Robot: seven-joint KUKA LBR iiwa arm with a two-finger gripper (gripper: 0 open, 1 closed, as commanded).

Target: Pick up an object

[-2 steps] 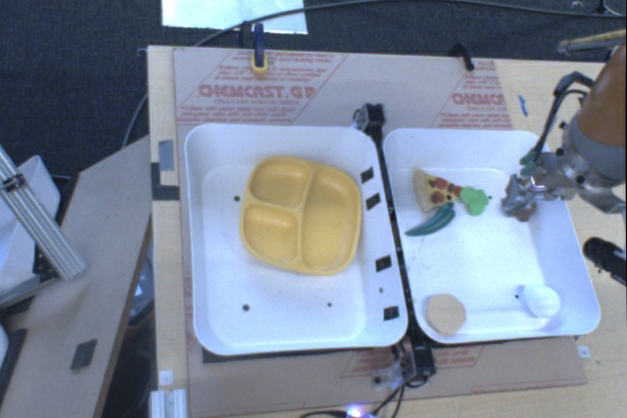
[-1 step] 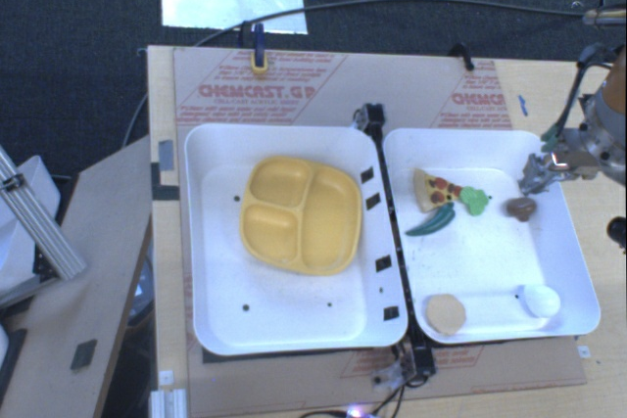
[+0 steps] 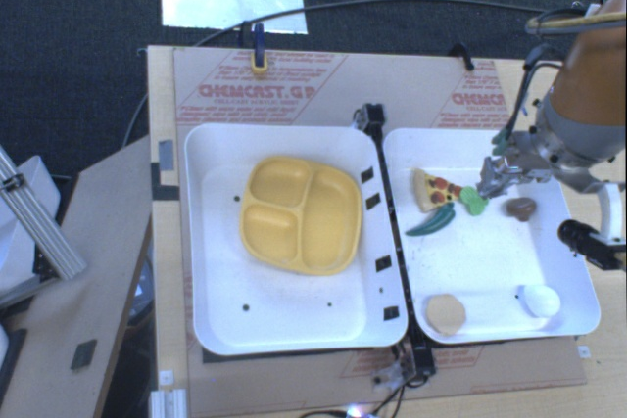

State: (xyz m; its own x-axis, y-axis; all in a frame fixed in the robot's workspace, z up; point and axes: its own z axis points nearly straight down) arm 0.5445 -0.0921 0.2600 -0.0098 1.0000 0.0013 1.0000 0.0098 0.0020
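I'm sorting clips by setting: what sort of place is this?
Probably a robotics lab bench: two white bins side by side, toy food such as a pizza slice, and a robot arm reaching in.

Two white bins (image 3: 211, 240), one yellow divided plate (image 3: 300, 213), one pizza slice (image 3: 431, 189), one green pepper (image 3: 436, 218), one brown lump (image 3: 520, 208), one tan disc (image 3: 446, 313), one white egg (image 3: 539, 300)

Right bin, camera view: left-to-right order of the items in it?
Pizza slice → round tan cookie → brown lump → white egg. The green pepper overlaps the pizza slice's span, so I left it out.
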